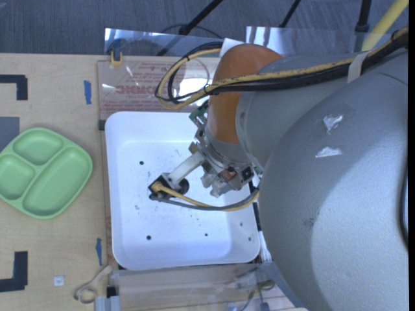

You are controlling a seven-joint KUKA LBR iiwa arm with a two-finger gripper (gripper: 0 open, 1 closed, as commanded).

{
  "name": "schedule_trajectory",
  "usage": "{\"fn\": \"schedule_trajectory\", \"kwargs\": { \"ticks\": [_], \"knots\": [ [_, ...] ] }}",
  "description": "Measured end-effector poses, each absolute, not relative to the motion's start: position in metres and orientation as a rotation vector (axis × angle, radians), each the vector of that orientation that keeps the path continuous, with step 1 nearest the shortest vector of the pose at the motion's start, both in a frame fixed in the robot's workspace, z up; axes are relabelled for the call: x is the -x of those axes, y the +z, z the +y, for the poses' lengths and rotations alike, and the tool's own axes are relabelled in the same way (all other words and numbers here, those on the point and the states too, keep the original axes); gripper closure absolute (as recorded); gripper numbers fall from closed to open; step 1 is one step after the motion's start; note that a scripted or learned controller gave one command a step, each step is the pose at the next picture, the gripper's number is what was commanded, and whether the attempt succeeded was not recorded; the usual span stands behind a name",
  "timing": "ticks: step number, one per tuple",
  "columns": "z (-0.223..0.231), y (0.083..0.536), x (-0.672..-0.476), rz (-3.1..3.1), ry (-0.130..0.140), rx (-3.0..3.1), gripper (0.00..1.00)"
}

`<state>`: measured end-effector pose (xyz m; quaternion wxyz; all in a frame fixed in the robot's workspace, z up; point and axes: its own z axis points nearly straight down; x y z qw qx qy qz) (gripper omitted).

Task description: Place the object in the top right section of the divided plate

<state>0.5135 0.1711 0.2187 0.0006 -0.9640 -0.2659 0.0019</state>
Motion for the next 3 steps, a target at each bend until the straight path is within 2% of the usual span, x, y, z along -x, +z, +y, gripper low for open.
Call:
{"fn": "schedule_trajectory", "kwargs": {
  "ticks": [1,2,3],
  "knots": [
    [0.224,0.241,-0.481,-0.596,0.001,3.084,1.0],
    [0.225,0.325,-0.48,-0.315,-0.002,3.126,1.0],
    [0.226,0.418,-0.479,-0.829,0.002,3.032,1.0]
  ]
}}
